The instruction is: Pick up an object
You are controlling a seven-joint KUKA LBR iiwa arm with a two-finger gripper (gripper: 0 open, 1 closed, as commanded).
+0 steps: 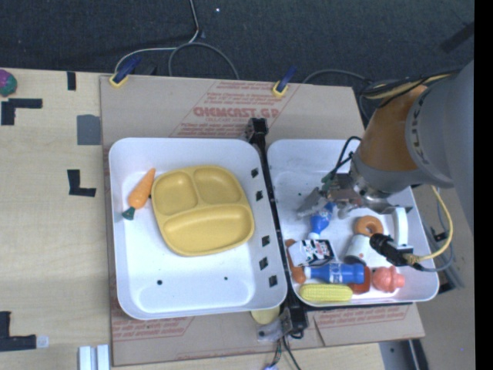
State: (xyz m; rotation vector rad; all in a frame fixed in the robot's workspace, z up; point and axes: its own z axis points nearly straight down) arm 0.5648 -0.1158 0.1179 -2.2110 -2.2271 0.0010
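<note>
2 white bins (131, 284) sit side by side on brown cardboard (223, 110), clipped by a yellow clamp (119, 78) and a blue clamp (283, 81); black cables (192, 37) trail behind.

the arm (431, 129) is a thick, rounded grey tube with a smooth, slightly shiny skin. a broad orange band (389, 133) wraps it above the wrist, curved like a collar and duller than the grey beside it. below the band sits a darker grey wrist section (389, 183) that narrows to a metal head of small silver and dark parts, too fine to tell apart. a thin black cable (344, 154) loops along the wrist's left side. a yellow cable (442, 230) curves down the arm's right side to a black connector (385, 245).
</note>
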